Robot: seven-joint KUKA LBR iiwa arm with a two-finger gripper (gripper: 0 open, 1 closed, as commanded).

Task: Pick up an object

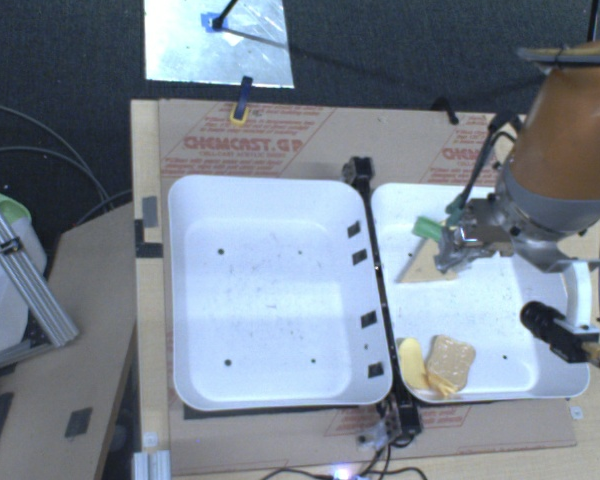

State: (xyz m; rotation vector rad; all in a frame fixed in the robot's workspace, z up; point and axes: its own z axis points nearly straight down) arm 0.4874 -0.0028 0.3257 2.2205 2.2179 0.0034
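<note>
**Gripper low over the right bin, 3 light candidates within reach**

The nearest candidate is a small green plastic piece [427, 229] lying in the far part of the right white bin [500, 373], just left of the gripper [452, 256]. It looks light and rigid, probably smooth and a little slippery; a pinch across its short width would suit it best. Beside it, under the gripper, lies a flat tan triangular piece [425, 268], thin like card or a wedge of foam. I judge it hard to take from above, since it lies flush on the bin floor and offers only its edges.

At the near left corner of the same bin sit a tan waffle-textured block [450, 361] and a yellow banana-shaped toy [411, 364], touching each other and close to the bin wall. Both seem light and somewhat soft; the wall would crowd a grasp there.

The gripper hangs low over the tan triangle, and nothing shows between its tips. Whether it is spread or pressed together I cannot tell, as the wrist hides the view.

The grey arm with the orange band [570, 128] reaches in from the right. The left white bin [270, 198] lies alongside, both bins resting on a cardboard-covered surface [280, 138].
</note>
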